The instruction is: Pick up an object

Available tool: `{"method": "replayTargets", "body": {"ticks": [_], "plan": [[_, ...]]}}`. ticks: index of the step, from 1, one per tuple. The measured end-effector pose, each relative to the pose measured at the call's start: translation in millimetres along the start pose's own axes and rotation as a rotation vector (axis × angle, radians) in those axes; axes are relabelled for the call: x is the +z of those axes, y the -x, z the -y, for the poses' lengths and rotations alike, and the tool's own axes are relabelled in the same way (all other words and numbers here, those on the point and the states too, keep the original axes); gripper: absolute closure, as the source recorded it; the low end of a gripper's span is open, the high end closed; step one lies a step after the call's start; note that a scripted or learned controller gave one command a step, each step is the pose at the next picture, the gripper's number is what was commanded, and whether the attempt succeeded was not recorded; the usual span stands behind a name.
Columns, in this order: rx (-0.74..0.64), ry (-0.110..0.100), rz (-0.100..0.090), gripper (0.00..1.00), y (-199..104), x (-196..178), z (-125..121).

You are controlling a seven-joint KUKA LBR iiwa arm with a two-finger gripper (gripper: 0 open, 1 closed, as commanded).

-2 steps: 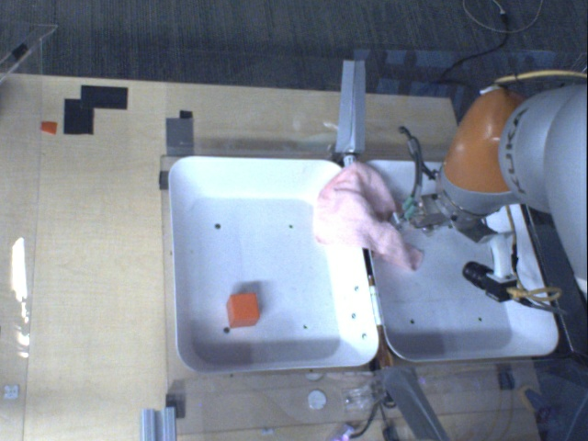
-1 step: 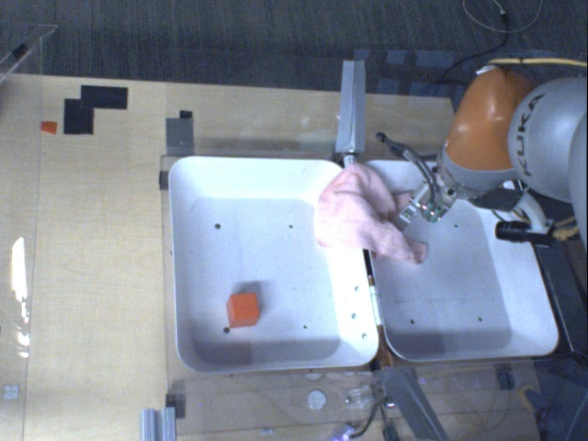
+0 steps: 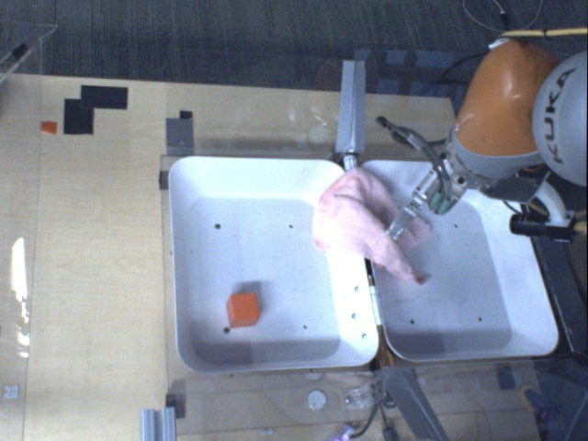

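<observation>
Across the divider between the 2 bins (image 3: 276, 177), a pink cloth (image 3: 360, 217) lies draped, and the gripper (image 3: 401, 228) is pinching its right edge. A slow, straight lift looks wise, so the loose fold cannot slip free or snag the rim.

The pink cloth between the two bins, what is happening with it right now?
A grey KUKA arm with an orange band reaches in from the right, and its gripper is down on the pink cloth. The cloth lies draped over the divide between the left bin and the right bin, part in each. Whether the cloth is truly gripped cannot be told from here. An orange block sits alone in the left bin, untouched.
</observation>
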State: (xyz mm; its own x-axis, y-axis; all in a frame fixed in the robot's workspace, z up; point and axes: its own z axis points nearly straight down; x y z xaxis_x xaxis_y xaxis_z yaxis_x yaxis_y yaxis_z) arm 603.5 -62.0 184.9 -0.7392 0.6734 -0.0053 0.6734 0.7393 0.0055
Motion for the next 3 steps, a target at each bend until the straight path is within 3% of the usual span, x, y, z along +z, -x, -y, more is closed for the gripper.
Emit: {"method": "replayTargets", "body": {"ticks": [1,2,3], "plan": [[0.131,0.002,0.002,0.0,7,86,24],[-0.014,0.002,0.002,0.0,15,0,-29],[-0.013,0.001,0.001,0.0,15,0,-29]]}}
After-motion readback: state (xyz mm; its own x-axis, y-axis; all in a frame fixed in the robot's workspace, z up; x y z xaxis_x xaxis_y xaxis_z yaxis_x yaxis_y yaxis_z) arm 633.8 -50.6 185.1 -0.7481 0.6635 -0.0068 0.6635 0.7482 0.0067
